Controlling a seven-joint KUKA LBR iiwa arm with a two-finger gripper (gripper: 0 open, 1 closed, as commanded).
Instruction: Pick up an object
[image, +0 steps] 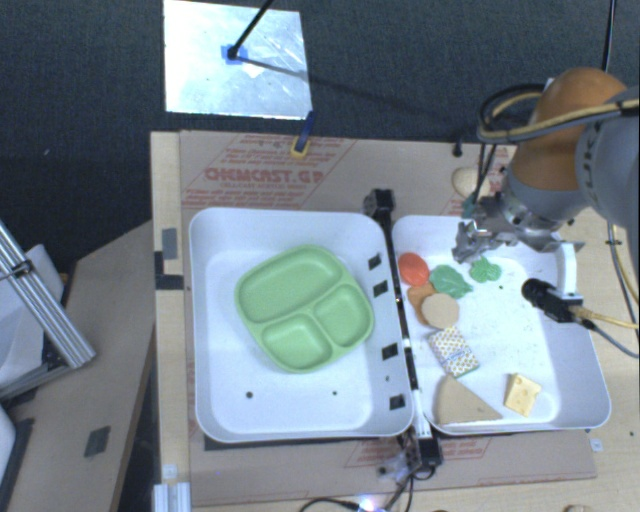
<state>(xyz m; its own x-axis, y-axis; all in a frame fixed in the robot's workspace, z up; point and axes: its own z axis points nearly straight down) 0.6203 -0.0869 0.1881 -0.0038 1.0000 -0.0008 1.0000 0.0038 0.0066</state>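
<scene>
My gripper (470, 244) hangs low over the far part of the right bin (570, 345), and nothing can be seen held in it. Just below it lie a green leafy piece (450, 281) and a smaller green piece (486, 270). A red-orange round piece (413, 267) sits to their left by the bin's wall. Nearer the front lie a tan round biscuit (439, 311), a white patterned packet (453, 351), a tan wedge (462, 405) and a yellow cheese block (521, 393).
The left bin (220, 400) holds a green divided plate (304, 308). A black-clipped divider (396, 320) runs between the two bins. The arm's grey and orange body (560, 150) looms over the right bin's far right corner.
</scene>
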